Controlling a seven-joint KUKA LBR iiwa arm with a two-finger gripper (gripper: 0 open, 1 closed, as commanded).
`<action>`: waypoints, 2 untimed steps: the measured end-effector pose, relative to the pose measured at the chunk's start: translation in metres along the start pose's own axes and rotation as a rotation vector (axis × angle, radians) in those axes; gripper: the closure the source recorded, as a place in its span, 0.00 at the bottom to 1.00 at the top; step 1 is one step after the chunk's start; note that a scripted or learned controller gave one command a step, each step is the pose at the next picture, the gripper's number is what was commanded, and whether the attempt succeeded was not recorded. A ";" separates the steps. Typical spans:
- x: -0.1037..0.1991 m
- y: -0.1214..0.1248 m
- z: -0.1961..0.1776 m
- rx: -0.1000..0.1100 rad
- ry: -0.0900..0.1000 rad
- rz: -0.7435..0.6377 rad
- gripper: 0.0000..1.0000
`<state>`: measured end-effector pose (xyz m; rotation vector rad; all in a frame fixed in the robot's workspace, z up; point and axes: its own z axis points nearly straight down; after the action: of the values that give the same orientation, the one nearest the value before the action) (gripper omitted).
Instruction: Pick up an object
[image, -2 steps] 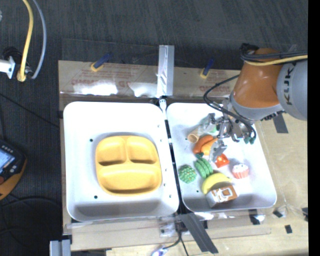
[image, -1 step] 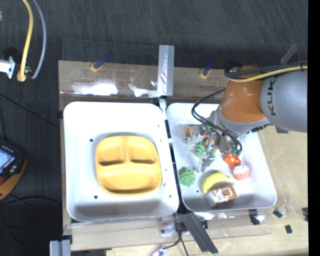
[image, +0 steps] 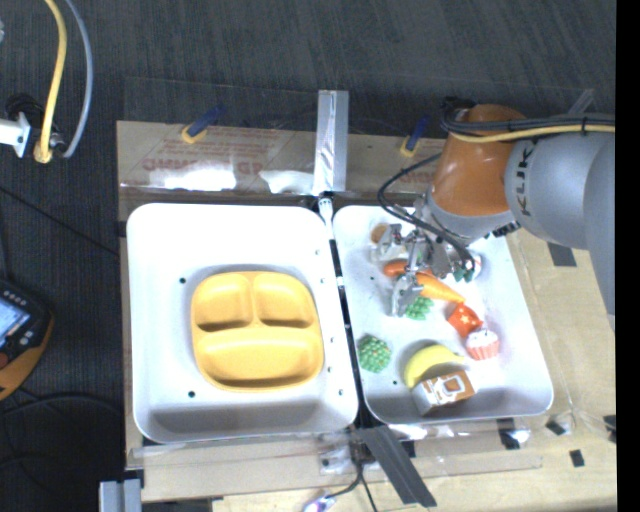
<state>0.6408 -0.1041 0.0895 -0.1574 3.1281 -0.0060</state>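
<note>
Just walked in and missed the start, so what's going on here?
The grey arm reaches in from the right, its pincer low in the right bin among small toy foods, by an orange carrot-like piece. Nothing is visibly lifted. The left bin holds a yellow divided tray.

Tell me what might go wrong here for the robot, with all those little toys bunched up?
1. The end effector sits low among crowded toys; it may nudge the orange carrot-like piece aside rather than catch it.
2. The green toy lies right beside the carrot piece, so both could get pinched together and slip out.
</note>
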 end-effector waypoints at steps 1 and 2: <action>0.069 -0.018 -0.001 0.000 0.000 -0.019 0.00; 0.057 0.016 -0.002 0.000 -0.005 -0.028 0.00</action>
<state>0.5823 -0.0941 0.0908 -0.2007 3.1208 -0.0061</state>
